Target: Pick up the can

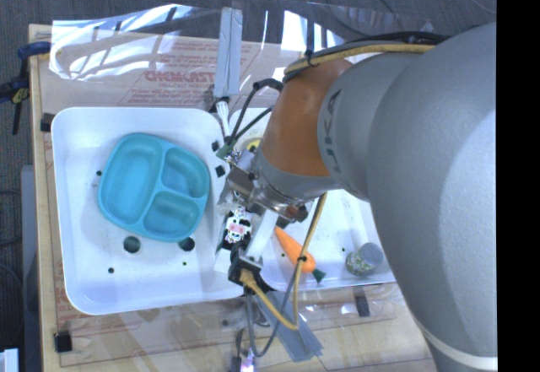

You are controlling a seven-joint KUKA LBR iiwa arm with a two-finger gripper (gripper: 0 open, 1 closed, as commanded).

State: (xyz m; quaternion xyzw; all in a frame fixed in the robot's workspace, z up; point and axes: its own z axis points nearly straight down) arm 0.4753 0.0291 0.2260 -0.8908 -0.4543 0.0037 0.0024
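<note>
Risk number 1 is distance. The gripper hangs over the seam where the 2 bins meet, while the small grey round thing you must take for the can lies well apart from it, near the front edge of the right bin. You cannot tell how far open the gripper is, because wrist hardware and cabling hide its tip, and nothing shows held in it. A descent from this spot would probably land on the bin walls rather than on the can.

Risk number 2 is the orange carrot, which lies between the gripper and the can. A sideways sweep toward the can could push it along or end with the wrong object picked.

Risk number 3 is the can itself. It looks short and round, so it may roll or slip out of a pinch that is off centre. The bulky grey arm also covers much of the right bin, so you would judge contact poorly.

The loose yellow cable trailing over the front rim could snag. The blue divided plate in the left bin sits clear of all this.

As for writing, the brown sheet behind the bins carries red capitals that seem to begin "CHEM", and the rest blurs under glare. Dark letters on the arm are too skewed to read.
</note>
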